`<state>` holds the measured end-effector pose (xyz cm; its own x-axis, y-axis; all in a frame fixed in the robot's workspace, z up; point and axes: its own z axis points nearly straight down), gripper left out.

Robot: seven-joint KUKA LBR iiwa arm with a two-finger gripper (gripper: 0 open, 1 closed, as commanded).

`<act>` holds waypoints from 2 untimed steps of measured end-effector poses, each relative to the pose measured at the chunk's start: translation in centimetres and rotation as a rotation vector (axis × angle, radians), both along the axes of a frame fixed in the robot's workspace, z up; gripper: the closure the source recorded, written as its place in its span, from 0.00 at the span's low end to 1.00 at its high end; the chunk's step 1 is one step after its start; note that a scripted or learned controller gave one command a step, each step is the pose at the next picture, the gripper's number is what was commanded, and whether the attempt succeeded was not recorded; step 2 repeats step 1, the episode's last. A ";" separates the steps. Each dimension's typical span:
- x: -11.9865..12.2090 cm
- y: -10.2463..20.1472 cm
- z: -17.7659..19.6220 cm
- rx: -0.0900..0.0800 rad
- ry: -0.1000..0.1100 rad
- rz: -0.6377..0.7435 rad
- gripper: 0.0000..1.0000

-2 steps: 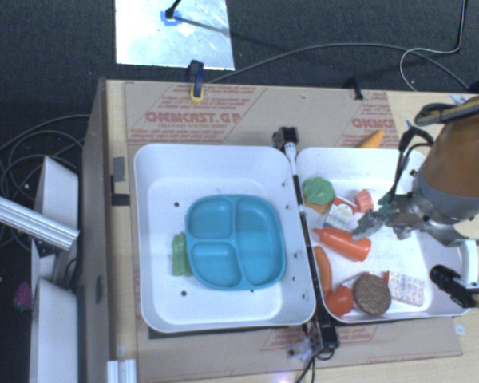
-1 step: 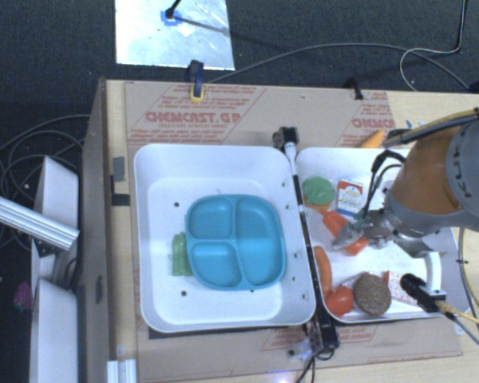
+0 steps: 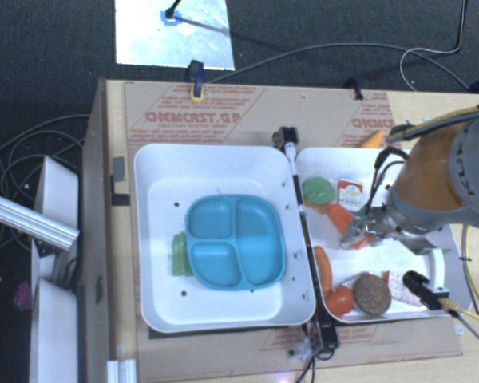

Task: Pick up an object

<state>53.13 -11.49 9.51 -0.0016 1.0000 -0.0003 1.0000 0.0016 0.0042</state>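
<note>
Your gripper [image 3: 359, 234] sat low in the right bin [image 3: 431, 313], centre-right of the frame, its fingers closed around the orange carrot piece [image 3: 339, 218], which jutted toward the upper left from between them.

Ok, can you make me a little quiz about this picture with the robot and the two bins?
1. True or false: the blue plate lies in the left bin.
2. Which thing lies right beside the plate, touching its left edge?
A. a brown disc
B. a green piece
C. an orange carrot
3. Fill in: the robot's hand reaches into the ______ bin.

Key:
1. True. The plate with four sections sits in the left bin.
2. B. The green piece lies against the plate; the brown disc and the carrot are in the right bin.
3. Right.
</note>
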 end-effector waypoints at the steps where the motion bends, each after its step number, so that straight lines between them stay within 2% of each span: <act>1: -1.5 7.0 9.0 0.001 0.001 0.002 1.00; 2: -1.5 7.0 9.0 0.001 0.001 0.002 1.00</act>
